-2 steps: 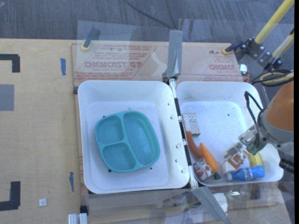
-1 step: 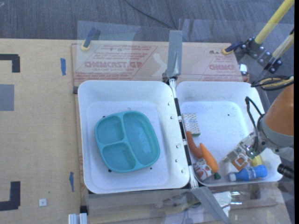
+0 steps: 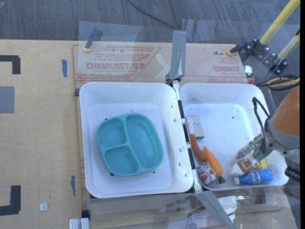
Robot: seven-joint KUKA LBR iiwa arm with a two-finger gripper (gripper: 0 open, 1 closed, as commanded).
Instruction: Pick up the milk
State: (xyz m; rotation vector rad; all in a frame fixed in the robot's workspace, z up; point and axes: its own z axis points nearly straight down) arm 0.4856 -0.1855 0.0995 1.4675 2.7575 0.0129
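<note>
Nearest the camera, along the front wall of the right-hand bin [image 3: 228, 185], a blue bottle [image 3: 254, 177] lies on its side, with a small white-and-orange carton [image 3: 248, 164], judged to be the milk, touching it from just behind. The gripper [image 3: 253, 150] hangs over the carton's far corner, at the bin's right side; whether it is wide, narrow or on anything cannot be told at this size. A carrot [image 3: 213, 160], a red-and-white pack [image 3: 206, 173] and a speckled box [image 3: 194, 126] sit along the bin's left wall, well apart from the gripper. The left bin [image 3: 90, 128] carries a teal divided plate [image 3: 129, 143]. The risk lies in the crowding: a descent slightly off could catch the bottle instead, or tip the carton against the bin wall and close on nothing.
</note>
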